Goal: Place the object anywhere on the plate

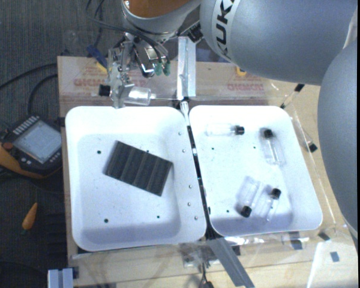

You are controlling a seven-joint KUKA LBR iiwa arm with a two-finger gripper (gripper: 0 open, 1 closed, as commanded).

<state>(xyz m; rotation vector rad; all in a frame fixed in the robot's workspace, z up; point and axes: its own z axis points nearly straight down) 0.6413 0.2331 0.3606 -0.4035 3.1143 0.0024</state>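
The hand (125, 83) hangs above the far rim of the left bin (84, 233), and between its fingers sits a small clear vial (137, 96), so I judge the pick as done: the hand is closed on the vial, with its metal fingers gripping the vial's left end. The dark ribbed plate (138, 168) lies flat on the floor of the left bin, near its middle and well apart from the vial, so the placing itself is not yet done. What is left, as I read it, is to carry the vial toward the near side of the bin until it is over the plate, lower it, and let go. The vial is lying roughly level in the grip, its long axis running left to right across the view, with the free end pointing right toward the divider between the bins. Which end carries the cap I cannot tell, since the vial is small and its clear body blurs against the pale rim. The plate's long axis runs on a slant from upper left to lower right, and its ribs cross it, so a round vial set down there could roll. The right bin (300, 221) holds several more clear vials with black caps (270, 146), lying loose and untouched by the arm.
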